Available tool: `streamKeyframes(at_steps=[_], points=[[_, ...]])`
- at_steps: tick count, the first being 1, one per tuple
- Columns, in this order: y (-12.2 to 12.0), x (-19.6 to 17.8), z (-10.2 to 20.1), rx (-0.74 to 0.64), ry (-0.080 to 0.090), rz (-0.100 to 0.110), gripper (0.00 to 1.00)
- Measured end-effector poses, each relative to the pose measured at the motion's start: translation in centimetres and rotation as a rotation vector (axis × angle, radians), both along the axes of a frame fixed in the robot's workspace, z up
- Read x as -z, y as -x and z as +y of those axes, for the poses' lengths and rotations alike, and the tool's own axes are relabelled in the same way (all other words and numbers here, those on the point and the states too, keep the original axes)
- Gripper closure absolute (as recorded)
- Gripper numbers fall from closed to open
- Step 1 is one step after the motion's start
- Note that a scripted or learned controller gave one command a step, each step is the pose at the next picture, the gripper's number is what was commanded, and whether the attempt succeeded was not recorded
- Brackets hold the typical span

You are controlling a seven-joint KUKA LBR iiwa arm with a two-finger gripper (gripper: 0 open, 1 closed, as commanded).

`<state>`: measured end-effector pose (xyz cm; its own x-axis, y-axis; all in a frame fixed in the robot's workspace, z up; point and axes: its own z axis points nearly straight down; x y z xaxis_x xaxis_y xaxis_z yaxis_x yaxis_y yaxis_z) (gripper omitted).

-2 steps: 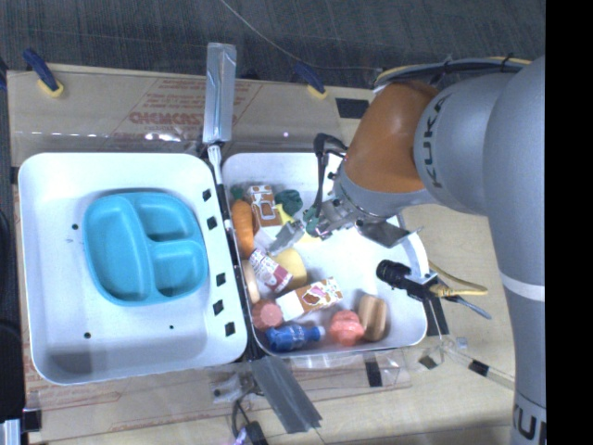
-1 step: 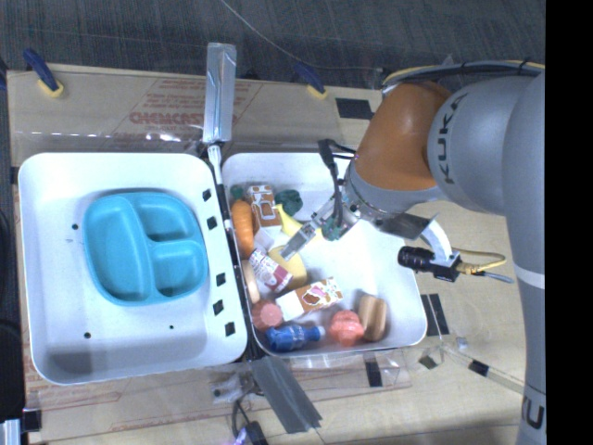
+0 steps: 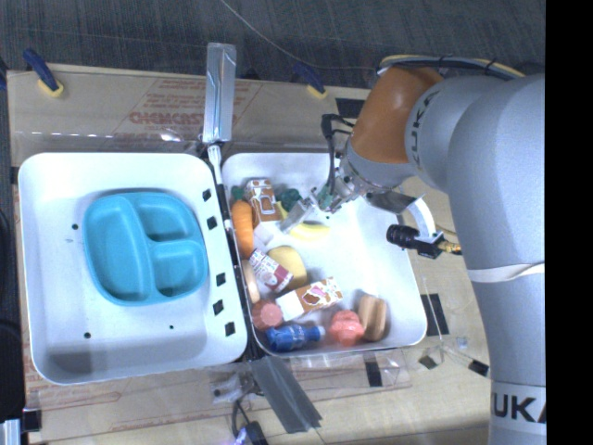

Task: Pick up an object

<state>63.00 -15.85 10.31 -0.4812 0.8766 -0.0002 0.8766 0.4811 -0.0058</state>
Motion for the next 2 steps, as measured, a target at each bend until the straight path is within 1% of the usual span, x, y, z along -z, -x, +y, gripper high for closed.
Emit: streamKeyframes(at_steps=[1,2], points=[[-2.8,-2.2,0.3,-0.142,-0.002,-0.007,0.0],[-0.5,-0.8,2.0,-0.183,0.014,-0.028,0.0]])
